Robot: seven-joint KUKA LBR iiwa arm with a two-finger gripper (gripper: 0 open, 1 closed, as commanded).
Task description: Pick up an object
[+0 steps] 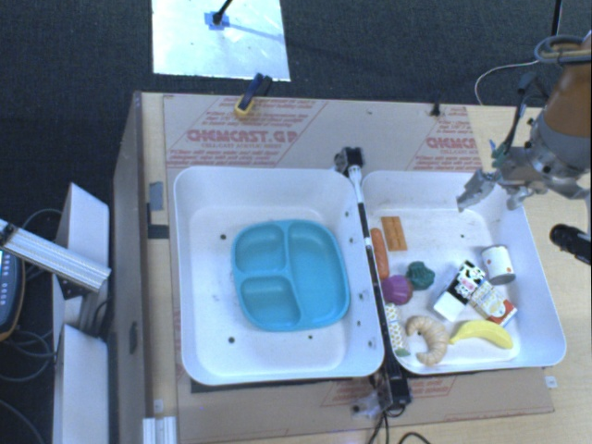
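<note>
Overhead, the grey two-finger gripper (492, 192) hangs above the right white bin's (541, 294) far corner, fingers spread and holding nothing. Below lie a yellow banana (483, 334), white cup (498, 263) and purple ball (398, 289); the left bin (199, 248) holds a blue divided tray (289, 274).

The blue tray (289, 275) looked like smooth glossy plastic; both white bins (208, 248) seemed matt plastic, the bench (305, 128) printed cardboard.

tray (289, 274) in left bin (199, 276) | banana (482, 334), shrimp (428, 336) in right bin (541, 313)
</note>
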